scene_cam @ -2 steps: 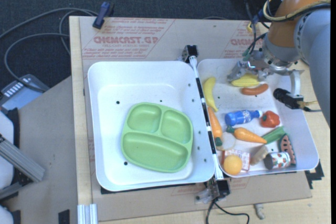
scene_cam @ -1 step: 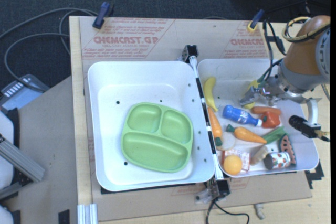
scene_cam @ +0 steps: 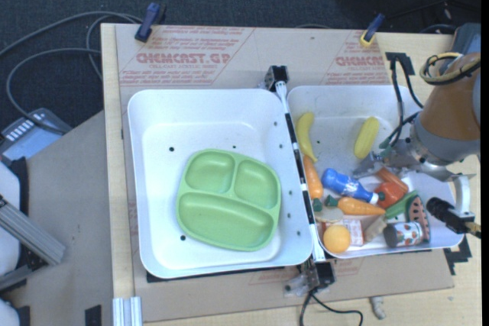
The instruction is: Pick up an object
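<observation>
Camera view: red "CHEMCAST GP" lettering repeats across the bench (scene_cam: 229, 50). The pincer (scene_cam: 380, 161) reaches low into the right bin (scene_cam: 336, 99) among crowded toy food (scene_cam: 359, 206); its state is hard to tell.

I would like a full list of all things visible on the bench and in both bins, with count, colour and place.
bins: 2, white, side by side on bench
divided plate: 1, green, left bin
banana: 1, yellow, right bin, near left wall
corn cob: 1, yellow, right bin, upper middle
bottle: 1, blue, right bin centre
carrot: 1, orange, below bottle
orange ball: 1, orange, right bin's front edge
can: 1, dark, right bin's front right
clamps: 2, blue, bench's far edge
arm: 1, grey and orange, over right bin
pincer: 1, grey, low among the toys
</observation>
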Controlling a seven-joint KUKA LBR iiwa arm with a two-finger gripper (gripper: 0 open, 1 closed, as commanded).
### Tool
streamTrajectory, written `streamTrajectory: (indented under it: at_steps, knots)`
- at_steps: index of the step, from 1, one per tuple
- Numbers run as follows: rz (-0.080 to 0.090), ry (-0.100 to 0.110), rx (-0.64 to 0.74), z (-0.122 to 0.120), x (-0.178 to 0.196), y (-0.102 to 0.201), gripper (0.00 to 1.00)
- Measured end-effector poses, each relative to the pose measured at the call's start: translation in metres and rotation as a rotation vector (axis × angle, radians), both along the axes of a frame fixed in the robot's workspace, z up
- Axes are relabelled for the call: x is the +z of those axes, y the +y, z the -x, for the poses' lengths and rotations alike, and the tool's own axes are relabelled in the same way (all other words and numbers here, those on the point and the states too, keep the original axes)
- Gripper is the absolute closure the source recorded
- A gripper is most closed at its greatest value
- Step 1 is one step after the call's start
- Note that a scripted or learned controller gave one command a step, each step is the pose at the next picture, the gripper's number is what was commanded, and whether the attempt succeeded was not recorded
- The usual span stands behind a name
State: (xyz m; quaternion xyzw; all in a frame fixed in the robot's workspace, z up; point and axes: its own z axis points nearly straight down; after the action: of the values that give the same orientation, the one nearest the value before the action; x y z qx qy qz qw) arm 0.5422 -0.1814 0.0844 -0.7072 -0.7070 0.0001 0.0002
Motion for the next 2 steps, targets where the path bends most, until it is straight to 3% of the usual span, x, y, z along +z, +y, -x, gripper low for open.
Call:
streamTrajectory:
  at_steps: [1,2]
  knots:
    - [0.001,-0.002,0.002,-0.072,0.001,0.003,0.0]
    - [0.002,-0.005,0.002,-0.072,0.011,0.003,1.0]
